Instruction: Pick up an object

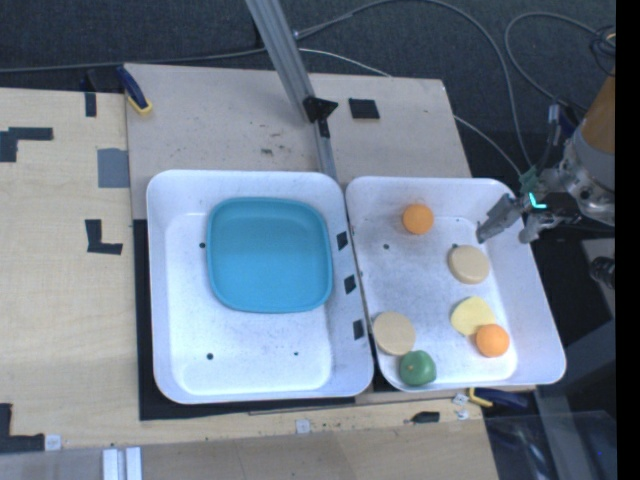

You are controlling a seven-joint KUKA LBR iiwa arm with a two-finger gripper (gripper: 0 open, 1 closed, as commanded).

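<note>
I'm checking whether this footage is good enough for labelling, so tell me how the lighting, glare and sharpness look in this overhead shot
Camera view: lighting is even and soft, with faint shadows under the bin rims; no strong glare on the blue plate or the right bin; the small orange ball and green ball read clearly; the hand at the right edge looks slightly soft.

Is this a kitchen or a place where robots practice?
Probably a robot practice lab, not a kitchen: a wooden bench marked with tape, two white bins, toy-like food pieces, and loose cables behind.
</note>
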